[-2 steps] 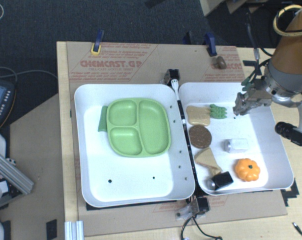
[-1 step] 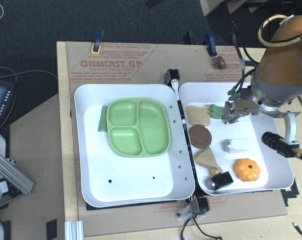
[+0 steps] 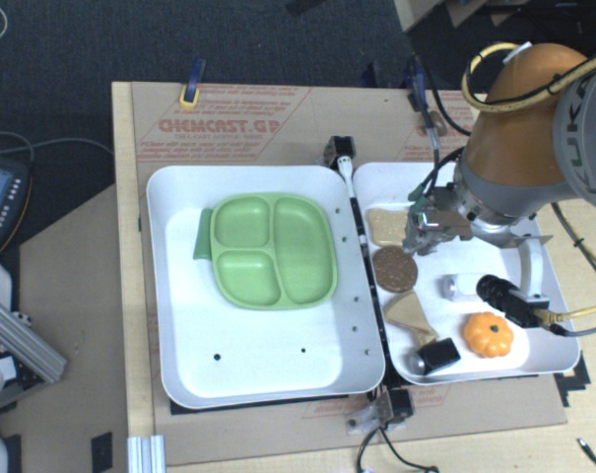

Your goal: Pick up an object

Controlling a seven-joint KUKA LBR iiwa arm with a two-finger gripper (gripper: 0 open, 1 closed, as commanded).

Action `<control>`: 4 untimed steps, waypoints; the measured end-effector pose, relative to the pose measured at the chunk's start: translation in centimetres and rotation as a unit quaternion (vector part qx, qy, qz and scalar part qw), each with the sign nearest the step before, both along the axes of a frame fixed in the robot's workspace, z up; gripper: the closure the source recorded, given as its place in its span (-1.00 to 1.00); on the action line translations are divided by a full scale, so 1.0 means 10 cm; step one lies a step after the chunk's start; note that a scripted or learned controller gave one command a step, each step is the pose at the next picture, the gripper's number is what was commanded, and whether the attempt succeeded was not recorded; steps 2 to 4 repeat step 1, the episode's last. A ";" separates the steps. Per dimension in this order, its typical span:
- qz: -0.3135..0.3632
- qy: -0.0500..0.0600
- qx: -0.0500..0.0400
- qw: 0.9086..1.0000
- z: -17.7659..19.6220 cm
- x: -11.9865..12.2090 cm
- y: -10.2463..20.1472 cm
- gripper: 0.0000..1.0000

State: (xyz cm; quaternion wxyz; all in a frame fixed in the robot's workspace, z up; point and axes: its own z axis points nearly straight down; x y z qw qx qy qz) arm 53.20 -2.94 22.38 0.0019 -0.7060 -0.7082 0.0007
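The gripper (image 3: 423,233) hung low over the right bin (image 3: 563,358), just above a brown disc (image 3: 395,269); I cannot tell its state. A green tray (image 3: 274,250) lay in the left bin (image 3: 179,294).

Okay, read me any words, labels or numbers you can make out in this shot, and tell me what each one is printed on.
"CHEMCAST G P": large red letters on the brown protective sheet covering the board behind the left bin; the last letters are unsure.
Smaller red lines above and below it: too small to read.
Red print on the same sheet behind the right bin: too blurred to read.
Grey letters on the arm at the right edge: cut off, unreadable.
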 end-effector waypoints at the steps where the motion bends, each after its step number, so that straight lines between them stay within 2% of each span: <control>1: -0.001 0.000 0.000 1.000 -0.04 -0.23 0.15 1.00; 4: -0.001 0.000 0.000 1.000 -0.04 -0.23 0.15 1.00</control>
